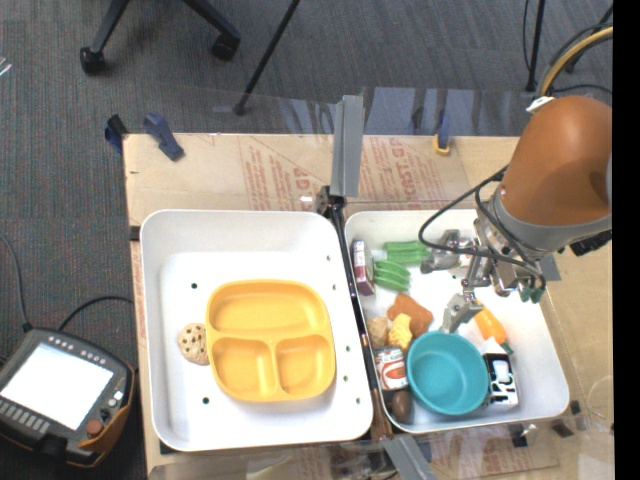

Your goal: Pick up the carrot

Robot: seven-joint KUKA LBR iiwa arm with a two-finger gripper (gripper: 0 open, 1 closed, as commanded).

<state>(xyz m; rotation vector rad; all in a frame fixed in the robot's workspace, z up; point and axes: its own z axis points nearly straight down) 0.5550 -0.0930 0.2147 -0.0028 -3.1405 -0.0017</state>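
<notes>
Your gripper [462,311], fingers apparently spread and holding nothing, hangs in the right bin [553,368] just beside the carrot [489,326]. Crowded against the teal bowl [447,372], the carrot could slip away.

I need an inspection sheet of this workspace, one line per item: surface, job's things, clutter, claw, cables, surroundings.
Surface: bench bearing a left bin and a right bin.
Job's things: carrot lies in the right bin, beside the teal bowl.
Clutter: yellow divided plate and cookie in the left bin; green beans, a can and other small food items in the right bin.
Claw: claw hangs over the right bin, just left of the carrot; nothing between its fingers.
Cables: black cable loops by the wrist.
Surroundings: handheld control unit and chair base on the floor.
</notes>
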